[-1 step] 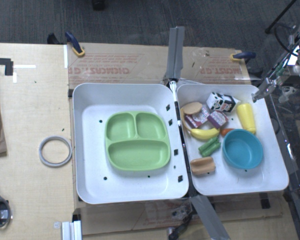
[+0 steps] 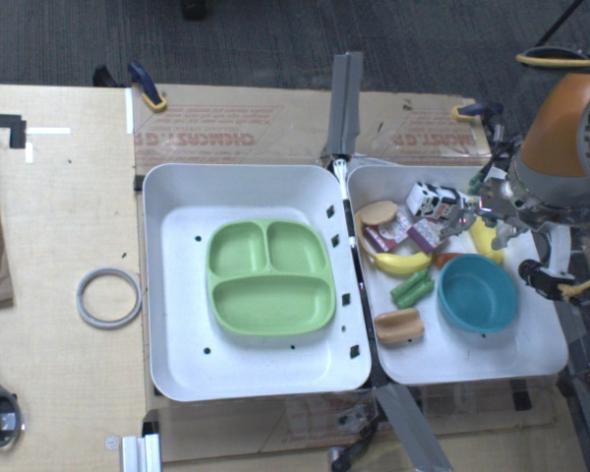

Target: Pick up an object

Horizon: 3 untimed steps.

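The gripper hangs low over the right bin, near its far edge; whether the jaws are clenched or released cannot be told. Crowded beneath and beside it lie a black-and-white carton, a purple packet, a banana, a bun, a green pickle, a blue bowl and a hot dog. The left bin carries a green divided plate.
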Each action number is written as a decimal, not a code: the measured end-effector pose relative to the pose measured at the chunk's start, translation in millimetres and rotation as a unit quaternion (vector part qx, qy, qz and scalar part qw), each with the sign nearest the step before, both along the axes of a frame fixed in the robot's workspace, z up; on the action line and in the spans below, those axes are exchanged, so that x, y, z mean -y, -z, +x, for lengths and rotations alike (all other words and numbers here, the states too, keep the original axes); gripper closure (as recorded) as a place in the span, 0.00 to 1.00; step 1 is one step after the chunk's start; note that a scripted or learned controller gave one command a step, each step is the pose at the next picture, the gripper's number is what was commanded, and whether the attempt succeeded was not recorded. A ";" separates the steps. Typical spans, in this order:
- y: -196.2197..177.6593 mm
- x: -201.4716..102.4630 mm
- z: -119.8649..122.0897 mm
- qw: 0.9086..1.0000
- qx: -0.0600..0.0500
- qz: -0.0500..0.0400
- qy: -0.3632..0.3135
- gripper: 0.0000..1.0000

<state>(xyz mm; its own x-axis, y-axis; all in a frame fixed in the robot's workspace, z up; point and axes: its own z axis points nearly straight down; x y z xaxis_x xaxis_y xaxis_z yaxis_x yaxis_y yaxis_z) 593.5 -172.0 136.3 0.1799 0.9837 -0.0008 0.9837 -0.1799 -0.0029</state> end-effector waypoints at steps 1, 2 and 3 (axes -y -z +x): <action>31.1 24.3 43.6 0.999 -0.005 0.004 -0.035 0.00; 32.2 2.8 57.2 0.996 -0.015 -0.005 -0.091 0.00; 18.1 6.9 58.0 0.996 -0.014 -0.010 -0.092 1.00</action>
<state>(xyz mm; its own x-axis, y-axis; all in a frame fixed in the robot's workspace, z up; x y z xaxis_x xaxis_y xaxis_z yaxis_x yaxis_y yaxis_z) 651.5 -178.9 118.2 -0.0032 0.9997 -0.0231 0.9996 0.0025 -0.0298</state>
